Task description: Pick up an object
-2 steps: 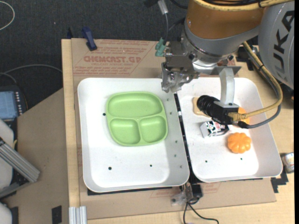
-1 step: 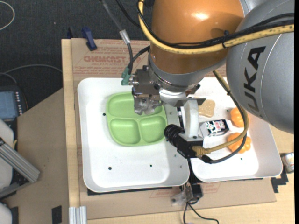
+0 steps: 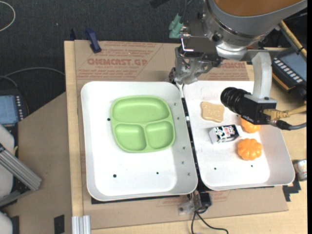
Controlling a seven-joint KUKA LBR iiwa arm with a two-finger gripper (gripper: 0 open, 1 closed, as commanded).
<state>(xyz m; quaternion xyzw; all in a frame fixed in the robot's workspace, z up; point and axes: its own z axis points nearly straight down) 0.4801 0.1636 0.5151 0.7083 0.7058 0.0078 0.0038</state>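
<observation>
The right bin (image 3: 273, 174) holds a tan flat biscuit-like piece (image 3: 212, 111), a small black and white carton (image 3: 224, 133) and an orange pumpkin-shaped toy (image 3: 249, 149). A second orange object (image 3: 250, 127) is partly hidden behind a black cylinder (image 3: 242, 104) fixed to the arm. A green divided plate (image 3: 143, 123) lies in the left bin (image 3: 97, 169). My gripper (image 3: 184, 76) hangs at the far edge where the two bins meet, behind the biscuit piece and apart from every object. Nothing shows in its grasp.
The grey arm with its orange band (image 3: 253, 4) covers the upper right of the view. A white bracket (image 3: 263, 79) and cables reach over the right bin's far side. A blue clip (image 3: 92, 39) lies on the cardboard behind the left bin.
</observation>
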